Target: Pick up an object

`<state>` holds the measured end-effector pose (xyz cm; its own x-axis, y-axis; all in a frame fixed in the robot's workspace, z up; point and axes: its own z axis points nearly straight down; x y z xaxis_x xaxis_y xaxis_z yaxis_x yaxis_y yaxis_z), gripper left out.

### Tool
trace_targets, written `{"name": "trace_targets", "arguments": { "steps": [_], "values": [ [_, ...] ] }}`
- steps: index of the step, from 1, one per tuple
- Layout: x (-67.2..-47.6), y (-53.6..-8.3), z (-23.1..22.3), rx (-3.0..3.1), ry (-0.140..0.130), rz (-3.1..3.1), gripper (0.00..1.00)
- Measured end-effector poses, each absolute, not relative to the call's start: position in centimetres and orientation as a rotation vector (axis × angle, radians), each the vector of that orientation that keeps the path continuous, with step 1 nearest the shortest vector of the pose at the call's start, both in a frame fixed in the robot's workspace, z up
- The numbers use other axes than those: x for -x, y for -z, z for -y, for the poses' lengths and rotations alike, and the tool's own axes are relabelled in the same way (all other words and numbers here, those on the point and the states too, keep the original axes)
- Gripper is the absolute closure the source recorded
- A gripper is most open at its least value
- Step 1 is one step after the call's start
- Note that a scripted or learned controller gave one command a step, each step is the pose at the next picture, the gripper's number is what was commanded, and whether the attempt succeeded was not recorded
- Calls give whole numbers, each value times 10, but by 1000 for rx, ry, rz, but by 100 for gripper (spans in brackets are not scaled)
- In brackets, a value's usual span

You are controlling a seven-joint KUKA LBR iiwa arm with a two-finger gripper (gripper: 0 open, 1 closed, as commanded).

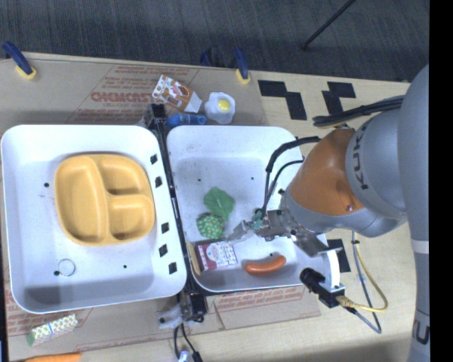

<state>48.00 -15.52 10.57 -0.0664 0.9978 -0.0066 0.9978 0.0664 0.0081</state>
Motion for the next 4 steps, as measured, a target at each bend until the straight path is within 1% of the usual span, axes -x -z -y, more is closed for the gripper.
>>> {"name": "trace_targets", "arguments": {
  "steps": [1,2,3,4],
  "values": [
    [-525,-92,128,-1383,0,-2821,0],
    [-527,-121,105,-1374,0,-2826,0],
    [-508,-91,105,-1972,3,-2451,0],
    [-561,-92,96,-1651,1,-2674,0]
  ]
}}
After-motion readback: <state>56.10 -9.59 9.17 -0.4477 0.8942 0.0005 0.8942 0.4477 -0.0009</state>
